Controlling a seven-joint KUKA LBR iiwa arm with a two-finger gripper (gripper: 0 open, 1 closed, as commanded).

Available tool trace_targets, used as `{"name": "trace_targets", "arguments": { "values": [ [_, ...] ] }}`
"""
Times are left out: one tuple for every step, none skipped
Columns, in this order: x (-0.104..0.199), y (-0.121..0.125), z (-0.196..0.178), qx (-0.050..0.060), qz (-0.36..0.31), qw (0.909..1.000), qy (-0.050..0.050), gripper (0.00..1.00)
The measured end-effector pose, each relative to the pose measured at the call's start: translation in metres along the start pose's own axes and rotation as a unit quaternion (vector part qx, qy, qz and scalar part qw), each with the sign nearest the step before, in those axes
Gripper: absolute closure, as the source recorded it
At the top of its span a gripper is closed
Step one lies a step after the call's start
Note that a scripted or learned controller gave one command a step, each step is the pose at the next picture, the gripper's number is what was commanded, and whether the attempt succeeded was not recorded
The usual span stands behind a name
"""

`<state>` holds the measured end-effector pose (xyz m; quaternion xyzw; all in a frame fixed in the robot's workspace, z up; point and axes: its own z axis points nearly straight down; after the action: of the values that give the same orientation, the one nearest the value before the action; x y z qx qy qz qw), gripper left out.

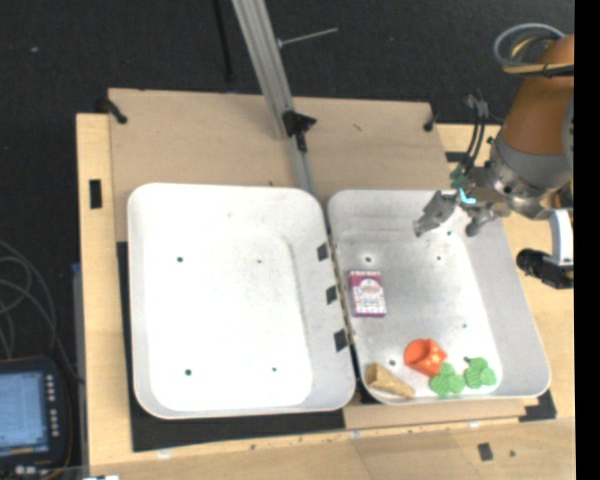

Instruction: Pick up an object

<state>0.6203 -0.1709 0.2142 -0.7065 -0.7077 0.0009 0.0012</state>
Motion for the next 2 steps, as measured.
{"name": "trace_targets", "arguments": {
  "values": [
    [0.000,0.001,-0.003,-0.002,-0.001,1.0000,-0.001,0.00],
    [-0.004,-0.003,0.040,0.000,0.001,1.0000,-0.001,0.00]
  ]
}}
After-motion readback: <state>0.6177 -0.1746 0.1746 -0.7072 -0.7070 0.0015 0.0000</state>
